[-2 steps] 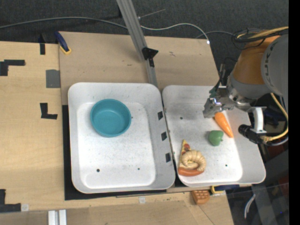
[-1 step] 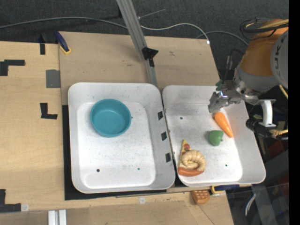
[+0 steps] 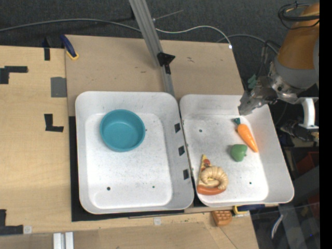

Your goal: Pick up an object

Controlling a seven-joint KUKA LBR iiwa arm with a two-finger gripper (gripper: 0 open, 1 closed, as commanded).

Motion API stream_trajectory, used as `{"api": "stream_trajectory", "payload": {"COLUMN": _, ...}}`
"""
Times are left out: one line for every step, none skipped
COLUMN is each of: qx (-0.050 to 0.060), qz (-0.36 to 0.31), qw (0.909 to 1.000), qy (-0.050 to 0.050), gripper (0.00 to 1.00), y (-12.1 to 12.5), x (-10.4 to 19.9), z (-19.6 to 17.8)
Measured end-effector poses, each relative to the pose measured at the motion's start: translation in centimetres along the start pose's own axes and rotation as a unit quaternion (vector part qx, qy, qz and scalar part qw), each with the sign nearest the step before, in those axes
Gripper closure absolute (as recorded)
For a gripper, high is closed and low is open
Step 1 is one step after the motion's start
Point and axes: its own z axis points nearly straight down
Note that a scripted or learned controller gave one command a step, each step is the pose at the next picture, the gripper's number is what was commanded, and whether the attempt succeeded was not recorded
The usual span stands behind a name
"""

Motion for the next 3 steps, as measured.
{"api": "stream_trajectory", "payload": {"qx": 0.003, "qz": -0.002, "qw": 1.0000, "qy": 0.001, "gripper": 1.00, "y": 0.7, "x": 5.1, "z": 1.5}}
{"api": "stream_trajectory", "payload": {"qx": 0.003, "qz": -0.003, "qw": 1.0000, "qy": 0.001, "gripper": 1.00, "y": 2.3, "x": 10.7, "z": 2.7}}
{"api": "stream_trajectory", "payload": {"qx": 0.003, "qz": -0.002, "qw": 1.0000, "qy": 0.001, "gripper": 1.00, "y": 3.1, "x": 15.2, "z": 2.4}}
